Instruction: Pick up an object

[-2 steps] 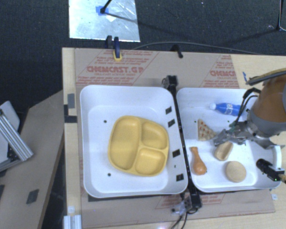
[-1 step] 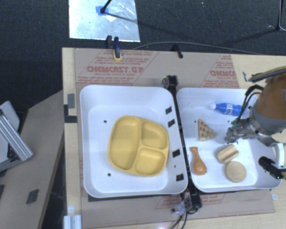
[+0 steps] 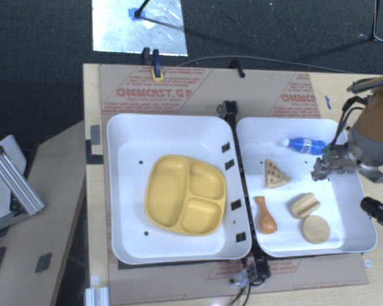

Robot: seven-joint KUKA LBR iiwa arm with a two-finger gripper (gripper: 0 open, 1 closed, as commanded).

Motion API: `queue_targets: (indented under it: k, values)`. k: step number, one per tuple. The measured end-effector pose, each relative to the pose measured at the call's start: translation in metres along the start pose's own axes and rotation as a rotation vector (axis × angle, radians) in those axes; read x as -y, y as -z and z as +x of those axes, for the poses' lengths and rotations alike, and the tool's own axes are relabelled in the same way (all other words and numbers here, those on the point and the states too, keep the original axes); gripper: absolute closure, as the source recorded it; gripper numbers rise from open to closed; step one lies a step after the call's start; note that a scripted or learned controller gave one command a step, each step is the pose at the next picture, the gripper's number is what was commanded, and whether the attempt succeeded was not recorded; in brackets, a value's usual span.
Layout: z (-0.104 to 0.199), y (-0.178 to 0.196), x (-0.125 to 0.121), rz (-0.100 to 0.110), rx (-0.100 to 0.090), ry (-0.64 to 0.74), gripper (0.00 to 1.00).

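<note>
Your hand (image 3: 322, 169) hovers over the right bin (image 3: 354, 234), just beside the blue bottle (image 3: 304, 145); I cannot tell its state.

A divided plate (image 3: 184, 194) lies in the left bin (image 3: 124, 171). The right bin (image 3: 351, 234) holds a bottle (image 3: 304, 145) at the back, a pizza slice (image 3: 274, 174) mid-left, and a drumstick (image 3: 264, 214), bread roll (image 3: 304, 204) and round cookie (image 3: 315, 229) in front.

Grey arm (image 3: 373, 146), orange band, seemingly dark gripper (image 3: 323, 169).

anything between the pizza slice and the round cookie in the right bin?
Yes, camera view: the bread roll lies between the pizza slice and the cookie.
</note>
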State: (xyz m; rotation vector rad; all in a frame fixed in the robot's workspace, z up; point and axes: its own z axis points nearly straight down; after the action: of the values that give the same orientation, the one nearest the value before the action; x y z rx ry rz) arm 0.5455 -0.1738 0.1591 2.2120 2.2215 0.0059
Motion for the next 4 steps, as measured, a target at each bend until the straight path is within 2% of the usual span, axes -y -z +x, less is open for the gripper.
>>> queue_targets:
  k: [2,4]
  values:
    - [0.004,0.088,-0.009,0.001,0.000,0.001,1.00]
    - [0.122,0.094,0.001,0.006,-0.004,0.006,1.00]
